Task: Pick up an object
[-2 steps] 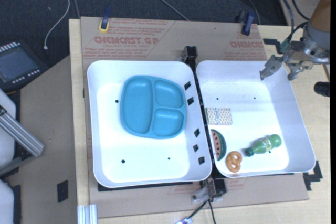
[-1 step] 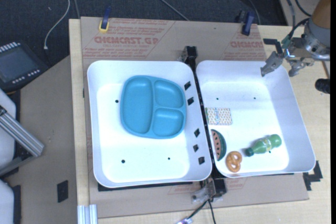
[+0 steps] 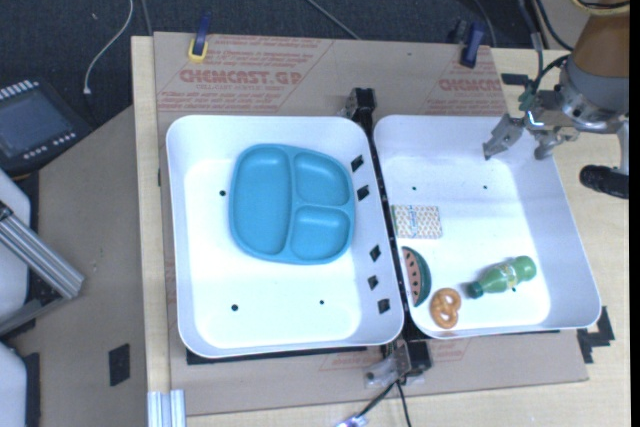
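Four objects (image 3: 470,265) lie well below the open claw (image 3: 522,141).

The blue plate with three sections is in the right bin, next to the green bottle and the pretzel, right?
Not quite. The camera view shows the blue plate alone in the left bin. The green bottle and the pretzel lie in the right bin, across the divider from the plate.

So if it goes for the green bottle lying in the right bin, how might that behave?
The green plastic-looking bottle lies on its side, so it probably rolls if nudged. Its rounded, smooth body may slip between fingers. It looks toy-like, likely light.
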You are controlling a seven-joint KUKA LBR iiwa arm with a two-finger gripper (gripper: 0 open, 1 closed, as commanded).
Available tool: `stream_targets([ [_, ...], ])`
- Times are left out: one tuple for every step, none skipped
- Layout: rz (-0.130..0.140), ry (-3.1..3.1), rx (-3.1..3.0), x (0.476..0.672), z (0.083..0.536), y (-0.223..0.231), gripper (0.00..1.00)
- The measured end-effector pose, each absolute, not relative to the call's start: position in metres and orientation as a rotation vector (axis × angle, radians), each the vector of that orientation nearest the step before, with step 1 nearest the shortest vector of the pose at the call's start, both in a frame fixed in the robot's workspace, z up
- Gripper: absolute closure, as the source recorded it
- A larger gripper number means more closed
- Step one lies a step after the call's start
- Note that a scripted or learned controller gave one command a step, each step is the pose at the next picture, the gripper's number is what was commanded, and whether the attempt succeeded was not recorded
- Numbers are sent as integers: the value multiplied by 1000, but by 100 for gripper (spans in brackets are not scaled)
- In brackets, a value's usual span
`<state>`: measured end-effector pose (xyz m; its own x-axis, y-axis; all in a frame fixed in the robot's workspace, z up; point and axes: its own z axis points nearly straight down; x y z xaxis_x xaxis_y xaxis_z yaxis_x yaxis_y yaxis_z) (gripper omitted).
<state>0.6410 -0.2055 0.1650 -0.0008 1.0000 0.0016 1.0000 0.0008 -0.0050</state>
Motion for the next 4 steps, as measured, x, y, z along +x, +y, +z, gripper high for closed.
stream_targets([
  [4, -2218, -2217, 635, 121, -205, 0],
  [3, -2221, -2217, 635, 83, -205, 0],
  [-1, -2224, -2219, 636, 97, -205, 100],
  [-5, -2227, -2225, 646, 146, -207, 100],
])
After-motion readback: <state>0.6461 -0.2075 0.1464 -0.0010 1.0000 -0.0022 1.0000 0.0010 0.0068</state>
